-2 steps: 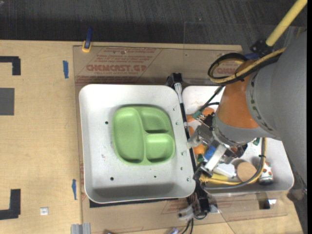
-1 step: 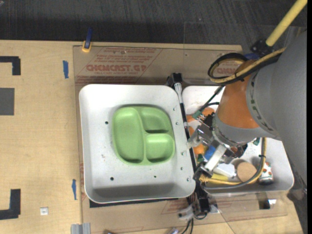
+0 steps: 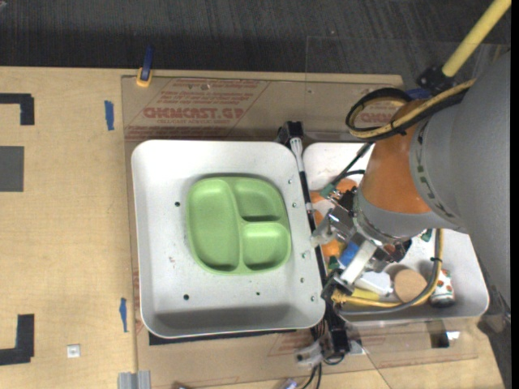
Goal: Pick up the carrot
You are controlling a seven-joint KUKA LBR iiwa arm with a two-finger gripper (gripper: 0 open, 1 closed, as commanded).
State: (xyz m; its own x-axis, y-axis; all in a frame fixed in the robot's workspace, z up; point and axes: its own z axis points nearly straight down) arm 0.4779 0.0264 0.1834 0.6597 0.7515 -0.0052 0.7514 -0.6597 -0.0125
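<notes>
My gripper (image 3: 347,245) is low inside the right bin (image 3: 473,292), near its left wall, and the grey arm with its orange band covers most of that bin. An orange piece that looks like the carrot (image 3: 344,190) shows just beyond the gripper, at the arm's left edge. Another small orange bit (image 3: 331,253) lies right beside the gripper. I see nothing clearly held.
In the left bin (image 3: 154,217) sits a green divided plate (image 3: 239,221). Around the gripper in the right bin lie a blue item (image 3: 353,255), a white item (image 3: 378,283), a brown disc (image 3: 408,282) and a yellow item (image 3: 366,299). Cables loop above the arm.
</notes>
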